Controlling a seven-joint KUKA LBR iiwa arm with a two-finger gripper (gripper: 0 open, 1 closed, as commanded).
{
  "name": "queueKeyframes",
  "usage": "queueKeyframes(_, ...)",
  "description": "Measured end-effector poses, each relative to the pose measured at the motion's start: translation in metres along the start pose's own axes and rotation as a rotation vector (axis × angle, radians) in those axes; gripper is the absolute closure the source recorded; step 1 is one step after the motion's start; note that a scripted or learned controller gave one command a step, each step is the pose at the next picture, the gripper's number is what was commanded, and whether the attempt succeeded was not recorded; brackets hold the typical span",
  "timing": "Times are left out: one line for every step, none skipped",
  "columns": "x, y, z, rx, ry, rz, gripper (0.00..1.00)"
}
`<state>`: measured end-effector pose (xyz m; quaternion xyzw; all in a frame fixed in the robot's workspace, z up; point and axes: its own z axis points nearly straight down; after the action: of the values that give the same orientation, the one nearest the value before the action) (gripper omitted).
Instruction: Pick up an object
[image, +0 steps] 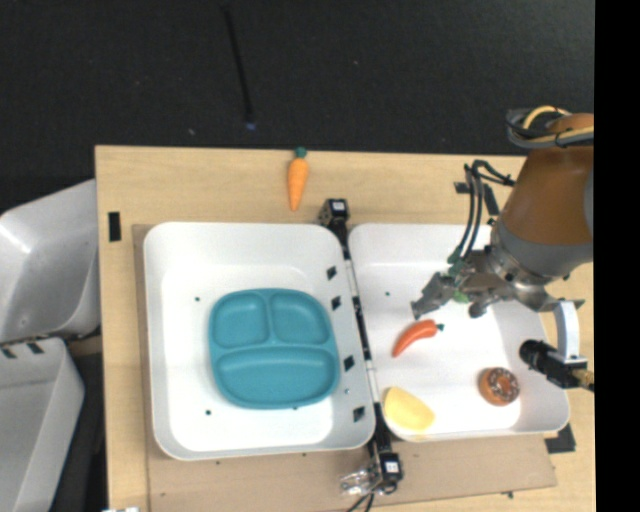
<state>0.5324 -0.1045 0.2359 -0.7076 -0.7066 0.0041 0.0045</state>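
1. Fingers (430, 298) first: they look spread apart, dark prongs splayed on either side of the gripper (452, 302), and nothing sits between them.
2. That gripper hangs over the right bin (420, 245), toward its back half, with the grey arm (545, 215) reaching in from the right.
3. Nearest candidate is the red pepper (415, 337), lying slanted on the bin floor just in front of and slightly left of the fingers, close to them but not touching.
4. Two more options share this bin: a yellow piece (408, 410) tucked in the front-left corner against the wall, and a round brown item (498, 385) near the front right.
5. Over in the left bin (160, 330), a blue divided plate (272, 347) lies flat in the middle, well apart from the action.
6. A carrot (297, 180) rests out on the bench (200, 170) behind the bins, far from the arm.
7. My read on the step: this is the approach, lining up over a target, with no grasp made yet.
8. What the next move calls for, I'd judge: shift a touch forward and left to centre over the pepper, turn the wrist so the fingers straddle its narrow width, then drop and close.
9. One risk: the pepper is slim and rounded, so an off-centre pinch could squirt it aside.
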Motion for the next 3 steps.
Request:
queueKeyframes(0.000, 0.002, -0.006, -0.013, -0.001, -0.003, 0.00)
queueKeyframes(0.003, 0.003, 0.057, -0.007, -0.001, -0.001, 0.00)
queueKeyframes(-0.005, 0.010, 0.111, -0.008, -0.001, 0.000, 0.00)
